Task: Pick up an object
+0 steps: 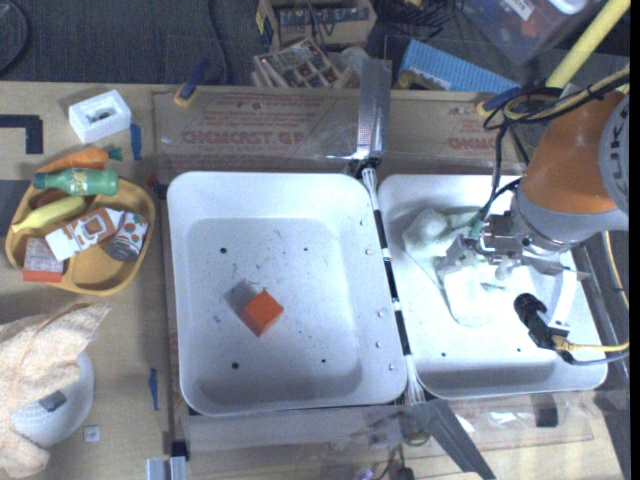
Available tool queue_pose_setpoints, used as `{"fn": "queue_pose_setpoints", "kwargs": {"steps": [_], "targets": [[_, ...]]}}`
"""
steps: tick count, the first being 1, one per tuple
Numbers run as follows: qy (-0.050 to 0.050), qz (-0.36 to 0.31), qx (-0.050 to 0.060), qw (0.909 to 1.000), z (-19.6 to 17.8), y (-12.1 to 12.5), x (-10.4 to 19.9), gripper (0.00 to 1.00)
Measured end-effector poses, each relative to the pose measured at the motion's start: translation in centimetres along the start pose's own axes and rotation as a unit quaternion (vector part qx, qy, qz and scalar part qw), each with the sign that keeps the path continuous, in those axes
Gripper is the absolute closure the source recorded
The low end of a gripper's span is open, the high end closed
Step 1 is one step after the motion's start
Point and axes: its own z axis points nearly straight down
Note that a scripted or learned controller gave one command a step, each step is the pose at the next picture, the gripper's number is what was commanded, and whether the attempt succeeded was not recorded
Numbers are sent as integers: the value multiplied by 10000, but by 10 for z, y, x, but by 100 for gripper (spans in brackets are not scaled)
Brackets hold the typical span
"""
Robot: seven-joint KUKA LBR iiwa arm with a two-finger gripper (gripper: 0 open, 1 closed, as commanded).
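Orange block point(264, 313) lies in the left bin point(200, 208), untouched, well apart from the pincer point(478, 258), which hangs low over the right bin point(580, 373) near pale white objects point(450, 258). Whether it grips anything I cannot tell. The pick looks not yet done.

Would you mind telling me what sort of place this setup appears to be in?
Most likely a robotics lab: a grey arm with an orange band reaches over two white bins on a wooden bench, with loose cables and clutter behind it.
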Motion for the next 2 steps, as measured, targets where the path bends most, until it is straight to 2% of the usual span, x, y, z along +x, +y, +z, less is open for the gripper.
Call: {"fn": "queue_pose_setpoints", "kwargs": {"steps": [1,2], "targets": [[-4,27,-61,10000,70,-8,-3,0],[-12,56,-91,9999,59,-7,-6,100]]}}
